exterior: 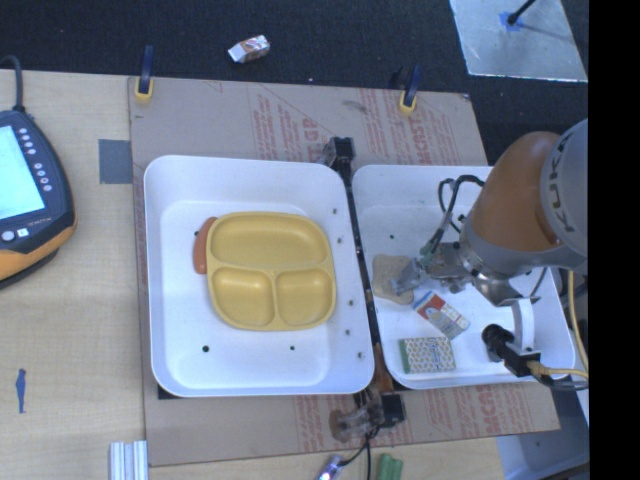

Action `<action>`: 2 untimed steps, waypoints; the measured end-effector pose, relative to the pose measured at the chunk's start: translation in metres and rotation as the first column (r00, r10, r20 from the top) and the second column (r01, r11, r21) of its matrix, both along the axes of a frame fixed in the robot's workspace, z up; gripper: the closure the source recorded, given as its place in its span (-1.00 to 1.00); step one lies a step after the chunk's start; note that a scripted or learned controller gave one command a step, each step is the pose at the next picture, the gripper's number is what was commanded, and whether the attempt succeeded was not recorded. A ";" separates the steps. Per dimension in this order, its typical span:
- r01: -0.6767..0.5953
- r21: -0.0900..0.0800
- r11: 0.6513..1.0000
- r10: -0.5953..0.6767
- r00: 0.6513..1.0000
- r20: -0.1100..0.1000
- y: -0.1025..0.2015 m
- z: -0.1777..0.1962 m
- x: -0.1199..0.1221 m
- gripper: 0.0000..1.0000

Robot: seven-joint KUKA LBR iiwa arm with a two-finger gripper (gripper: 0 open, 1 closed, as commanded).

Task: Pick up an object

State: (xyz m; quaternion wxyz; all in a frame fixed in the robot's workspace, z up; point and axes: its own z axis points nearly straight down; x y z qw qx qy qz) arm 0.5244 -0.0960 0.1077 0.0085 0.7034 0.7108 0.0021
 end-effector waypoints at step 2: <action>0.001 0.007 1.000 -0.001 1.000 -0.016 0.002 -0.004 0.020 1.00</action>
